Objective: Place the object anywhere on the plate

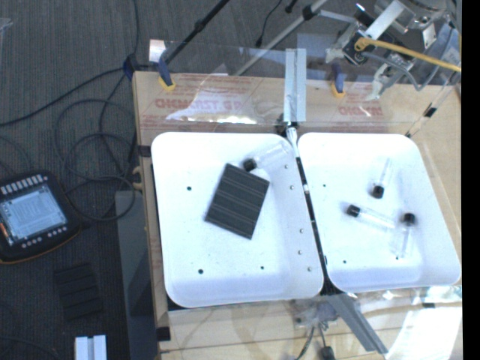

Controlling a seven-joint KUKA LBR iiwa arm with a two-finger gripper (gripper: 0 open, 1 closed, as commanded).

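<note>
Gripper (373,67) open/closed: can't tell. Three tubes (381,180) (369,215) (403,232) below it. Down-left: one plate (238,200), one tube (265,157) at its corner.

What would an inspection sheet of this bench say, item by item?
Surface: left bin and right bin, both white, side by side on a wooden bench.
Job's things: dark ribbed plate lies in the left bin, with a clear black-capped tube at its far corner. Three more tubes lie apart in the right bin.
Clutter: nothing seen.
Grippers: end effector hangs beyond the right bin's far edge, over none of the tubes.
Cables: black cables loop on the carpet, left.
Surroundings: handheld control pad on the floor; clamp on the bench's far corner.
</note>
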